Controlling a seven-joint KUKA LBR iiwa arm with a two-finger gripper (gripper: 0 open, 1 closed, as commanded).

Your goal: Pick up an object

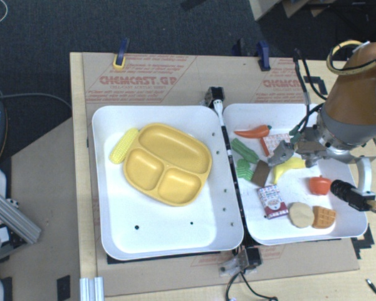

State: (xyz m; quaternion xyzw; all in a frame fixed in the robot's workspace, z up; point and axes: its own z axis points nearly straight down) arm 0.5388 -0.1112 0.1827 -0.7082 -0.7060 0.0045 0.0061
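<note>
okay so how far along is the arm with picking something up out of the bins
Done: the arm has reached into the right bin, and its pincer is low over the toy food by the yellow piece and brown piece. In hand: nothing that I can see; no item shows between its fingers. Left: closing on one object and lifting it. The corn and yellow tray sit untouched in the left bin.

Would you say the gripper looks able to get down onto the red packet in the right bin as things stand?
Probably yes. The red packet lies flat in the right bin with open floor around most of it, and the gripper hangs just above and beyond it. Only the brown block sits close by its far end.
</note>
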